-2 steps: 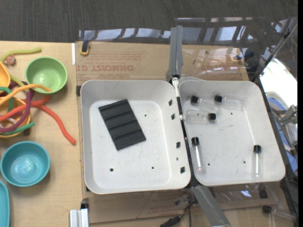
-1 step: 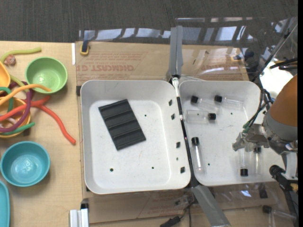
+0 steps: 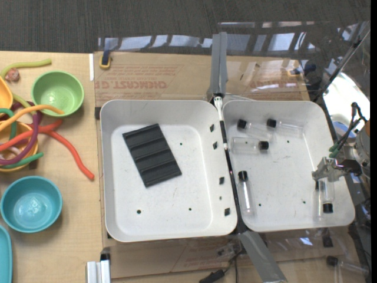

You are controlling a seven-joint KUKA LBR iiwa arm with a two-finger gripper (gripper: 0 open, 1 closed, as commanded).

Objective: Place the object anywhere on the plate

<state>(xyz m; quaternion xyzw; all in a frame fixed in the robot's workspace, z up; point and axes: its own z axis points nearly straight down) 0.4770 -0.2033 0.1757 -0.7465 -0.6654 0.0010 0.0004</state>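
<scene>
The plate (image 3: 151, 154) is a black ridged rectangle lying at a slant in the left bin (image 3: 118, 217). Several clear tubes with black caps lie in the right bin (image 3: 306, 108): two near the far wall (image 3: 274, 124), one a little below them (image 3: 254, 145), one by the left wall (image 3: 244, 192) and one at the right wall (image 3: 326, 198). My gripper (image 3: 326, 171) hangs low at the right bin's right edge, just above the upper end of that last tube. Whether it touches the tube is unclear.
A cardboard sheet (image 3: 153, 78) lies under both bins. On the wooden table to the left stand a green bowl (image 3: 58, 93) and a teal bowl (image 3: 30, 204), with coloured cords (image 3: 65, 146) between them. Cables and rig parts (image 3: 353, 128) crowd the right edge.
</scene>
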